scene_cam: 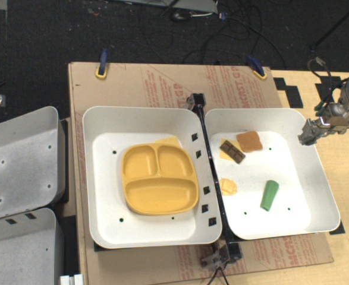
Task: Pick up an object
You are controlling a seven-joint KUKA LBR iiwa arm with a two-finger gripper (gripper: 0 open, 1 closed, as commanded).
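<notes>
The right bin [305, 215] holds a green block [269, 195] near its middle, a brown bar [232, 151] and an orange-brown piece [249, 141] toward the back, and a small yellow piece [228, 187] by its left wall. My gripper [310, 133] hangs at the right bin's back right rim, apart from all of these. Nothing shows between its fingers.
The left bin [103, 218] holds a yellow divided tray [160, 179] with a pale yellow sheet [169, 142] under its far edge. A black divider [207, 159] runs between the bins. Grey metal panels [19, 159] lie at the far left.
</notes>
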